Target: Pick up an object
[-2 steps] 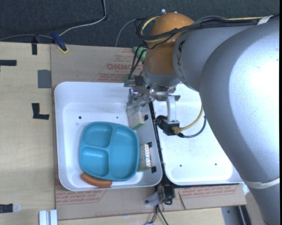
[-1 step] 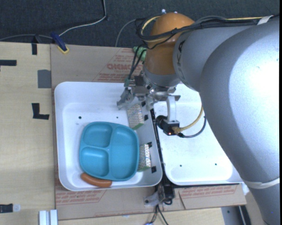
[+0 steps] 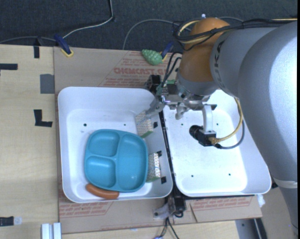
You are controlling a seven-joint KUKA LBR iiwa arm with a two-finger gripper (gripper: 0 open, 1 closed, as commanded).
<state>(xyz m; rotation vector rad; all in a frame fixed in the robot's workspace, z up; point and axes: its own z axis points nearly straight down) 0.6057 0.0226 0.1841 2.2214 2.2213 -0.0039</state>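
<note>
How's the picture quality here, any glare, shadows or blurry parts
In the camera view: lighting is even and bright; the right bin floor nearly washes out to plain white; the arm, close to the lens, looks soft and oversized; the blue plate and orange sausage in the left bin stay reasonably sharp, with faint shadows.

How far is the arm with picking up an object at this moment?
Nothing looks lifted yet: the blue plate and the orange sausage lie in the left bin. The claw is low over the wall between the bins, near a small sponge. Grasping and raising remain.

Plate [image 3: 116,159] in left bin [image 3: 70,133]
</note>
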